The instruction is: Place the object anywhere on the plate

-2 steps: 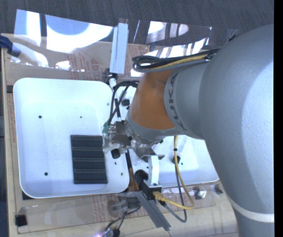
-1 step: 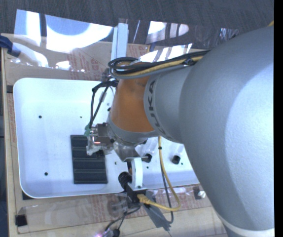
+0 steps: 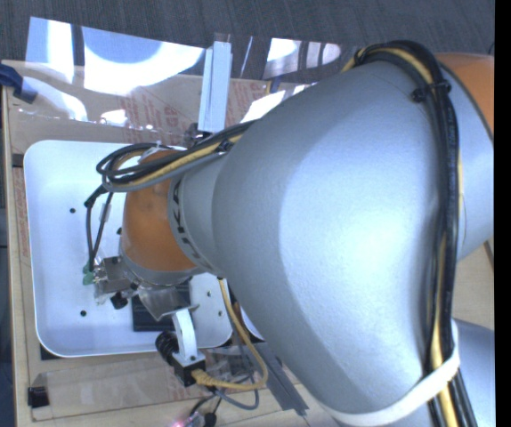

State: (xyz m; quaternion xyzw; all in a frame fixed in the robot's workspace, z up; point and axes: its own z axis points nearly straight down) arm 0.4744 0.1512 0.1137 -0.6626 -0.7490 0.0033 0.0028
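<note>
Object and plate: neither can be made out; the arm (image 3: 327, 238) covers most of the bench, so their positions cannot be told.

Left bin (image 3: 51, 238): white, shallow, bare floor along its left side with a few small dark specks. The arm's grey body reaches in from the right and hangs low over this bin's right half, orange band (image 3: 149, 229) above the wrist, black and yellow cables (image 3: 140, 163) looped over it. Wrist hardware (image 3: 162, 305) sits near the bin's near edge; a small green part (image 3: 87, 276) shows at its left.

Gripper: pointing down beneath the wrist; cannot tell jaw state or whether anything is held.

Step, as judged: either picking from or lowering into the left bin; cannot say which. Next move calls for a lift clear of the bin wall, then confirming a grasp before travelling to the plate.
</note>
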